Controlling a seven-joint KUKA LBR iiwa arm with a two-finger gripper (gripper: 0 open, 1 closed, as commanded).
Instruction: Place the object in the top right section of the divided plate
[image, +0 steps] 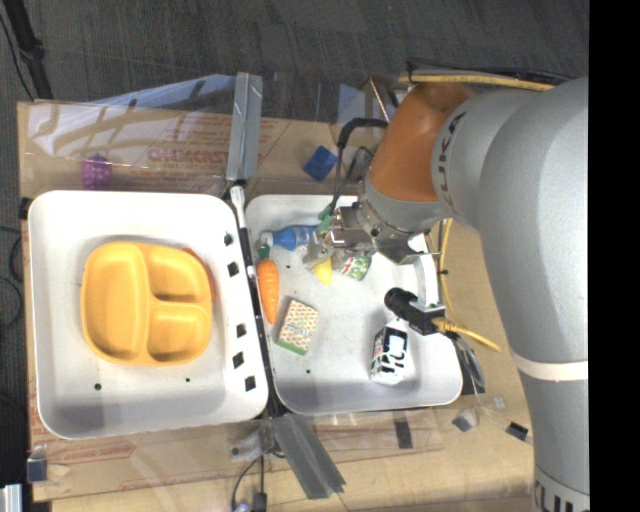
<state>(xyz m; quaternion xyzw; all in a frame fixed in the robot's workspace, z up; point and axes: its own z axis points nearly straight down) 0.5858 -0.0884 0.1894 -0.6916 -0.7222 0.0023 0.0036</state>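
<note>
As I am looking across the bench from its near edge, a small black-and-white carton (390, 356) is lying closest to me in the right-hand shallow white bin (330, 398). Just beyond it, a flat box with a speckled green pattern (297, 326) is lying at a tilt. An orange carrot (268, 288) is resting along that bin's left wall. In the left-hand shallow white bin (60, 400), the yellow divided plastic plate (100, 300) is sitting with all its sections bare, the top right section (185, 272) included.

Farther back in the right-hand bin, the gripper (340, 238) is hanging low over a cluster of things. These are a blue plastic bottle (290, 238), a small yellow piece (323, 270) and a green-and-red packet (353, 266). Whether the gripper is open or closed, or gripping anything, I cannot tell, because the wrist is hiding it.

To my eye the job is only beginning. The object is probably one of that cluster, and it is lying in the right-hand bin. Picking it up, carrying it across and setting it down are all waiting to be done.
</note>
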